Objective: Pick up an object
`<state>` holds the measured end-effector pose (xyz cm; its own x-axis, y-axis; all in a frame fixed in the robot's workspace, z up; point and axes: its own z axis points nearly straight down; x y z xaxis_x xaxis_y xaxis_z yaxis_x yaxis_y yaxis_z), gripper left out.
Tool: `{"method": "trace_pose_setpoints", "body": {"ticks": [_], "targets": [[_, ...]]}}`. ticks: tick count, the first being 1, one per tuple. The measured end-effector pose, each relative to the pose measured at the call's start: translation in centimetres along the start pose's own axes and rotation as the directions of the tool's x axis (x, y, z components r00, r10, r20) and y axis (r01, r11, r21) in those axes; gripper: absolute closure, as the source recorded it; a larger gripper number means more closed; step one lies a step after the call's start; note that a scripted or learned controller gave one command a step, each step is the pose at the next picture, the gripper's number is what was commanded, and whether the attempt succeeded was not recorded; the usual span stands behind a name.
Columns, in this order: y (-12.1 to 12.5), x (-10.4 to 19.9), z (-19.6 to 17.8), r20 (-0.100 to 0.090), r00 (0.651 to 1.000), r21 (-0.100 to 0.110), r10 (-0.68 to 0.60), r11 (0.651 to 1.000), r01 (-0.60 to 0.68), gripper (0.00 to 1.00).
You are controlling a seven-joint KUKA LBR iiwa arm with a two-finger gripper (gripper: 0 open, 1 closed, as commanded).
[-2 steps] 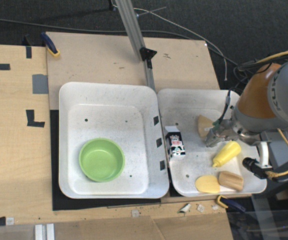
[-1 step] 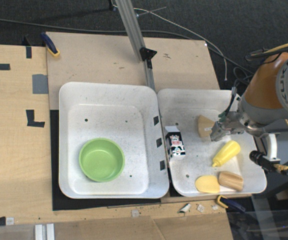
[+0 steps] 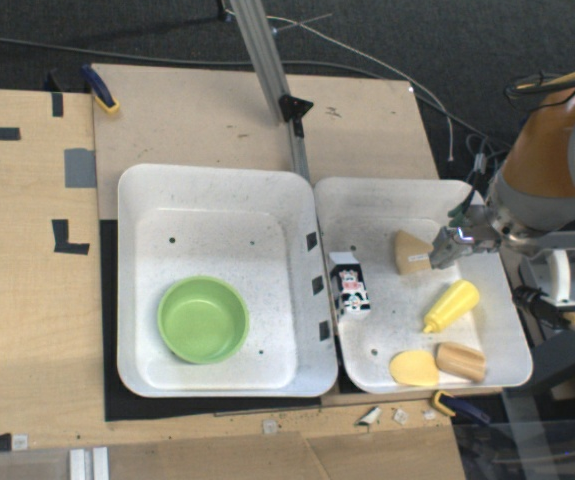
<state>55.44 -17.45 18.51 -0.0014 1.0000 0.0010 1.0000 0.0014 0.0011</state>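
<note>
Two white bins sit side by side on the table [image 3: 207, 118]. The left bin [image 3: 147, 208] holds a green bowl [image 3: 203, 319], low and toward its front-left. All other places below are given relative to the right bin [image 3: 367, 203].

The arm [image 3: 542, 168] comes in over the right bin's right rim, grey with an orange band. The pincer [image 3: 445, 250] hangs low over the bin's upper-middle part, tip just beside a tan wedge-shaped piece [image 3: 407, 252], touching or nearly so; contact is hard to confirm. Whether its fingers are spread or closed cannot be told from this angle, and nothing is visibly clamped between them.

Objects inside the right bin:
- tan wedge piece, upper middle, just left of the pincer tip
- small black-and-white box [image 3: 349, 288], at the bin's left wall, lying flat
- yellow squeeze bottle [image 3: 451, 305], right of centre, lying tilted
- yellow rounded piece [image 3: 414, 368], near the front rim
- brown cylinder-like piece [image 3: 461, 361], near the front rim, touching or just beside the yellow rounded piece

A metal pole [image 3: 267, 63] runs from the top of the frame down to the gap between the bins. A blue-and-yellow clamp [image 3: 100, 88] sits on the table well beyond the left bin's far corner; another clamp [image 3: 457, 406] sits just outside the right bin's front rim.
</note>
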Motion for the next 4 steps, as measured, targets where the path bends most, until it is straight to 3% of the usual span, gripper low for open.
{"method": "trace_pose_setpoints", "body": {"ticks": [1,3,4], "targets": [[0.1,0.1,-5.4,0.001,1.0,-0.002,0.0,1.0,0.0,1.0],[-1.3,10.3,-2.9,-0.001,1.0,0.008,-0.004,1.0,0.004,1.0],[-2.4,15.4,-4.1,-0.003,1.0,0.008,-0.005,1.0,0.005,1.0]]}}
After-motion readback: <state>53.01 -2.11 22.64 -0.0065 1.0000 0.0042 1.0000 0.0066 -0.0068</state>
